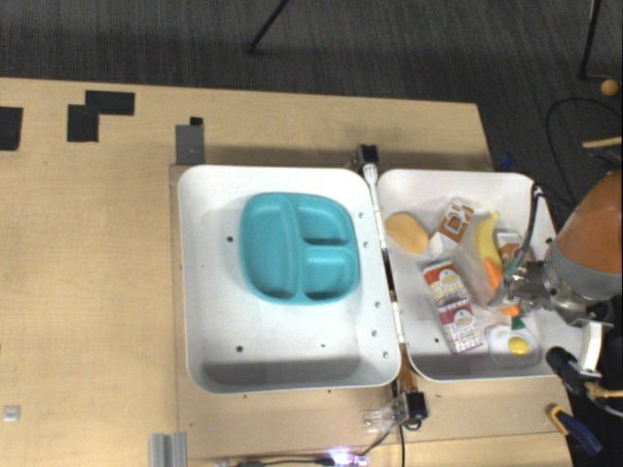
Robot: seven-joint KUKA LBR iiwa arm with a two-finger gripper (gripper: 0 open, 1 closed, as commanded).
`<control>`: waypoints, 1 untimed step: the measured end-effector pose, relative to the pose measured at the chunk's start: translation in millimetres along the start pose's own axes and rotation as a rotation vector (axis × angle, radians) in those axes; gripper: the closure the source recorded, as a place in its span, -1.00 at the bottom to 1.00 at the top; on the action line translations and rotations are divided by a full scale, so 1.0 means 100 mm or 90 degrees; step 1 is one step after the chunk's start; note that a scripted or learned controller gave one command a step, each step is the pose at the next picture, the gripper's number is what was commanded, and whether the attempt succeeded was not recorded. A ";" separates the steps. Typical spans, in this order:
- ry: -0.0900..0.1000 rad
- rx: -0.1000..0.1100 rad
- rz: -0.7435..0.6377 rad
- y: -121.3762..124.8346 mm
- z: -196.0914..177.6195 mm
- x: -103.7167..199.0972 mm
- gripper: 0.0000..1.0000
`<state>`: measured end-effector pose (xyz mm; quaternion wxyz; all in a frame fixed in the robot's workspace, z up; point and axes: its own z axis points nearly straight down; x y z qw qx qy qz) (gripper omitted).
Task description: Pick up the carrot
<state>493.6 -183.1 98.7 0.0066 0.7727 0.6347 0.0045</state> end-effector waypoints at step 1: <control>0.003 0.004 -0.037 -0.17 -0.84 0.76 1.00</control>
